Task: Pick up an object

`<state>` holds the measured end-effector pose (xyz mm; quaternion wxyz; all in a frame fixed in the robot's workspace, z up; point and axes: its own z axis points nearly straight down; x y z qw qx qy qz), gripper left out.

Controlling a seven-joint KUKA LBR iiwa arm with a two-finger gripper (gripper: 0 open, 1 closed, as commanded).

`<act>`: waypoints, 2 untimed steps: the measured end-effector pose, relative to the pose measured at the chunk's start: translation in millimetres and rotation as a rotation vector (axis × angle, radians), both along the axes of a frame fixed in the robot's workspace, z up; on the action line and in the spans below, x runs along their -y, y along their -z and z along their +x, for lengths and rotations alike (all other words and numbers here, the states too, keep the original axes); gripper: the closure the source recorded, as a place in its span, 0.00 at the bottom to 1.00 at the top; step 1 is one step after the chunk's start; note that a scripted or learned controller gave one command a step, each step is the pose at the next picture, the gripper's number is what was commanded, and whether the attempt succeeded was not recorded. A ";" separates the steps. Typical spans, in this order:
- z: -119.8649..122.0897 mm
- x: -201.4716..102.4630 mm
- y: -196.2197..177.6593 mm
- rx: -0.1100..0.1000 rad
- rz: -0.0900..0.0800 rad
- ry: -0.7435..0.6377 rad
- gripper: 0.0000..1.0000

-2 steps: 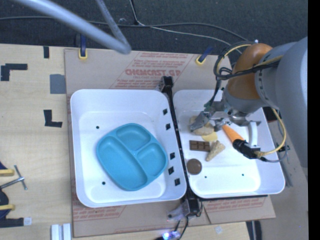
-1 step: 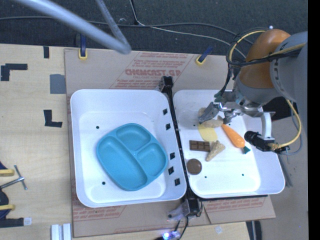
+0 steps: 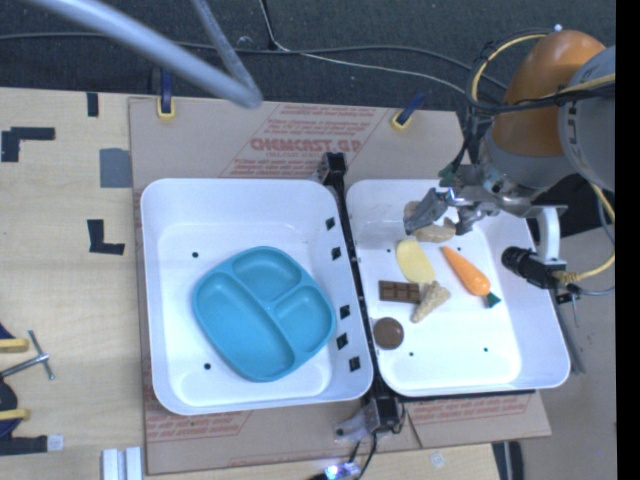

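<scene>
In the right bin [image 3: 535, 363], near its back edge, the end effector [image 3: 437, 213] hangs low over a pale beige lump [image 3: 434, 234]; whether its fingers are apart or together cannot be told. Just in front lie a yellow piece [image 3: 414, 261], an orange carrot [image 3: 468, 272], a brown chocolate bar [image 3: 398, 291], a tan wedge [image 3: 430, 302] and a round brown cookie [image 3: 387, 332]. The left bin [image 3: 165, 268] holds a blue divided plate [image 3: 262, 312]
</scene>
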<state>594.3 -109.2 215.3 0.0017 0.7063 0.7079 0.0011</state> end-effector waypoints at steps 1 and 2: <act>1.2 -0.1 -49.6 0.001 -0.001 0.000 1.00; -10.7 -53.4 -32.5 -0.007 0.002 -0.003 1.00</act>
